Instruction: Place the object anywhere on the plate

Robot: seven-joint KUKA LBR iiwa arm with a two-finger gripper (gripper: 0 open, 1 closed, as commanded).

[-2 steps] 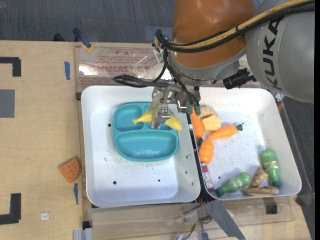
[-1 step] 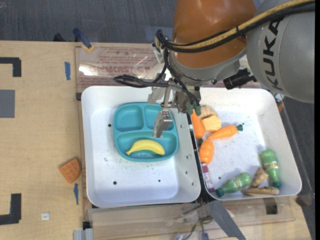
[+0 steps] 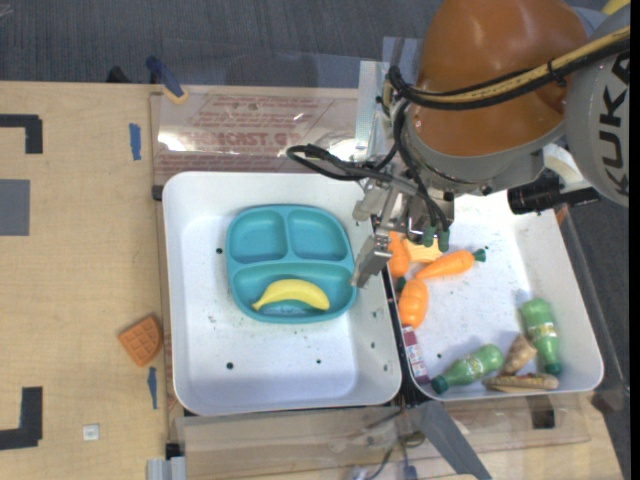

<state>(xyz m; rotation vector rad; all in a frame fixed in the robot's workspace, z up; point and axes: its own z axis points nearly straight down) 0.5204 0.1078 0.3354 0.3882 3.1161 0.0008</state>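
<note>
Looking down on the bench, two white bins sit side by side: the left bin [image 3: 200, 368] holds one teal plate [image 3: 290, 260] with three compartments, and one yellow banana [image 3: 291, 294] lies in the plate's long front compartment. The right bin [image 3: 575, 258] holds two orange carrots, one carrot [image 3: 452, 264] lying almost level with its green tip pointing right, the other carrot [image 3: 413, 301] below it and nearer the wall between the bins. Two green bottles also lie there, one bottle [image 3: 540, 332] by the right wall and the second bottle [image 3: 468, 366] near the front, with a tan, knobbly item [image 3: 520, 366] between them that is too small to identify. A thin tube with a red label [image 3: 413, 353] lies along the left wall of that bin; its writing is too small to read. The gripper [image 3: 388, 230] hangs over the divide between the two bins, just beside the plate's right rim and the upper carrot; whether its fingers are spread or closed cannot be told, and nothing is seen between them. On the arm's grey shell [image 3: 610, 128] the letters "KU" can be read. A clear sheet [image 3: 255, 133] behind the left bin carries faint reddish print I cannot make out. One small orange waffle-patterned piece [image 3: 140, 339] lies on the bench [image 3: 70, 268] left of the bins.
</note>
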